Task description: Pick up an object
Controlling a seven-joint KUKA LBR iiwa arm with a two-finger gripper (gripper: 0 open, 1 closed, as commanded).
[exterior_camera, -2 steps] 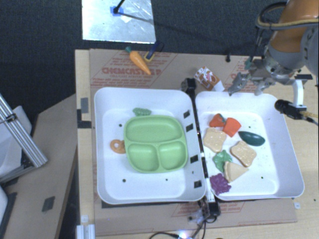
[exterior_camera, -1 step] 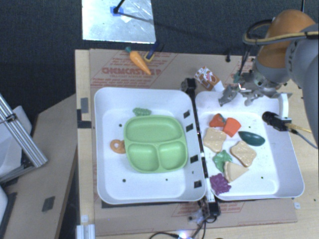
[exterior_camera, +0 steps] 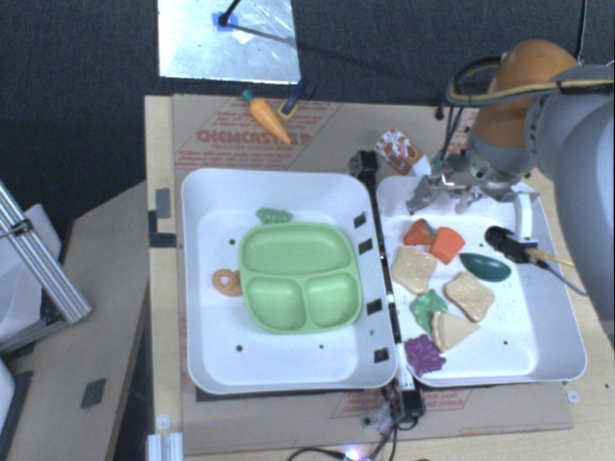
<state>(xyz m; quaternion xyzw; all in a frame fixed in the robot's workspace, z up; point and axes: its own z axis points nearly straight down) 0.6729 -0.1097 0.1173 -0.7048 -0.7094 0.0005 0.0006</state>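
My gripper [exterior_camera: 442,198] hangs over the far edge of the right bin [exterior_camera: 553,353], fingers spread open with nothing between them. Just below it lie a red piece [exterior_camera: 418,230] and an orange piece [exterior_camera: 448,245]. Further down the right bin are a dark teal piece [exterior_camera: 485,267], two toast slices [exterior_camera: 413,269] [exterior_camera: 468,296], a green leafy piece [exterior_camera: 427,307], a pale wedge [exterior_camera: 452,331] and a purple grape bunch [exterior_camera: 424,354].
The left bin [exterior_camera: 207,209] holds a green divided plate [exterior_camera: 293,277], a small green piece [exterior_camera: 274,216] and an orange ring [exterior_camera: 227,282]. Behind the bins on the cardboard lie a toy carrot [exterior_camera: 268,119] and a small printed packet [exterior_camera: 399,150].
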